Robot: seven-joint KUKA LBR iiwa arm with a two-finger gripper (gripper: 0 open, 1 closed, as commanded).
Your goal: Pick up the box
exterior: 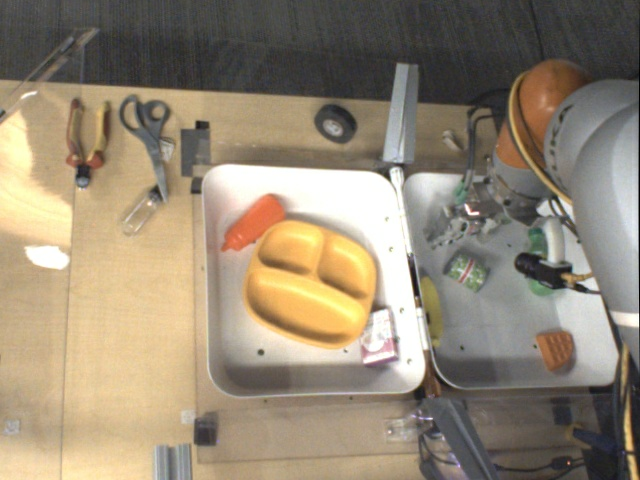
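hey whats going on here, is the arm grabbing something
Not at this moment. The grey arm reaches in from the right, and its tool hangs over the upper part of the right bin, near a small green can. The box it is meant to pick up lies in the left bin's lower right corner, beside a big yellow tray and an orange bottle.

box [379, 335] in L bin [225, 268], gripper [452, 223] over R bin [500, 368]
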